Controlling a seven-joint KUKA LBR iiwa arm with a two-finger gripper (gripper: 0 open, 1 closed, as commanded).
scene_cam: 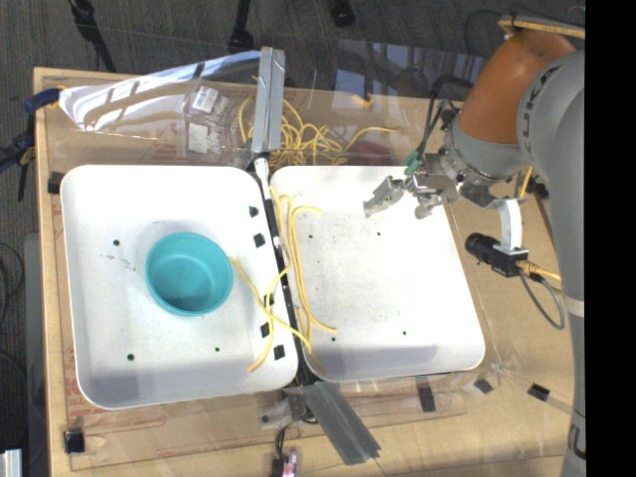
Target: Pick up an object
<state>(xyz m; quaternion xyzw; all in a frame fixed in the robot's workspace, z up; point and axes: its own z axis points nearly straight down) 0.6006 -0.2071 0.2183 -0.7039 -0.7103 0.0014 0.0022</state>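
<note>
Bench (60,107) of pale wood stands on a dark carpet floor (159,18) and carries two shallow white bins side by side. A clear plastic sheet (149,102) lies along the bench's far edge. It bears two small pale labels (206,119), and their print is too small to read. No other writing or brand mark is legible. The task obj. is a teal bowl (189,273), upright, mouth up, approx. at the centre of the view-left bin (89,366). The arm (517,87) enters from view right. Its gripper (405,199) hangs over the far part of the view-right bin (437,346), near that bin's far rim. The fingers (381,199) are spread apart with nothing between them. Bowl vs. gripper: well apart, in separate bins, with the divider between them. The bowl lies to view-left of the gripper and nearer the camera. Yellow cords (283,266) run along the divider, with strands spilling into both bins, one passing just beside the bowl's right rim. More of the same cord is tangled on the bench behind the bins.
</note>
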